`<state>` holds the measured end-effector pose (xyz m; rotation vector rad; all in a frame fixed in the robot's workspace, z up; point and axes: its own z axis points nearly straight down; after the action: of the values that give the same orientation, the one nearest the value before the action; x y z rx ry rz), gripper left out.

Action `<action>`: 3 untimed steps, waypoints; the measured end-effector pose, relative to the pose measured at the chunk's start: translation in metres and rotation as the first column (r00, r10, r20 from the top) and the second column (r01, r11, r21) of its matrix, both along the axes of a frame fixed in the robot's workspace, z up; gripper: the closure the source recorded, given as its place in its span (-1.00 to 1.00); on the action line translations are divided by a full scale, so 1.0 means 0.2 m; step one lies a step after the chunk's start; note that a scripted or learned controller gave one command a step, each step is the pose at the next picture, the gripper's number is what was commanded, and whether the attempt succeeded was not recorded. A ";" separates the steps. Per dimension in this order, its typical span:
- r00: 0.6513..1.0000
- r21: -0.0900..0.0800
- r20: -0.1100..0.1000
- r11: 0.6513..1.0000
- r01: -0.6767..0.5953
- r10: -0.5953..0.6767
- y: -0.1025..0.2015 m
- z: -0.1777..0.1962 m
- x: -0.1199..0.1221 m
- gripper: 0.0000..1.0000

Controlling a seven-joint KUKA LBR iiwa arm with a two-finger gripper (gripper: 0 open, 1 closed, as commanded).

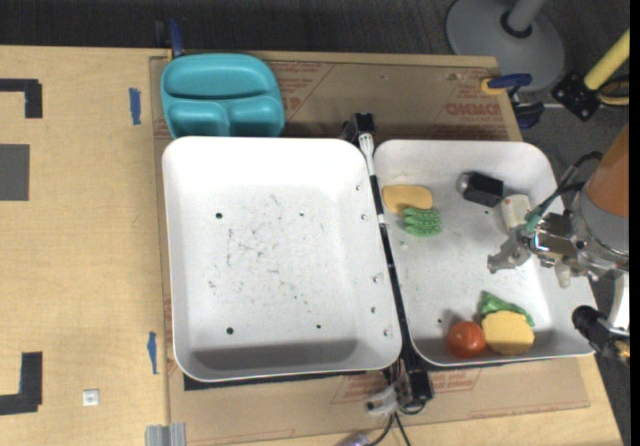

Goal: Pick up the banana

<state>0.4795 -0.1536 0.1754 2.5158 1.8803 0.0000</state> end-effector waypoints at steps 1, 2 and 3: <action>0.874 0.001 0.000 0.874 -0.486 0.486 0.17 -0.45 0.01 -1.00; 0.947 -0.001 0.001 0.947 -0.323 0.323 -0.24 0.41 0.00 -1.00; 0.815 0.001 0.000 0.815 -0.580 0.580 0.09 -0.10 0.00 -1.00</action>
<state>0.4794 -0.1364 0.1553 1.8248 2.5577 0.0005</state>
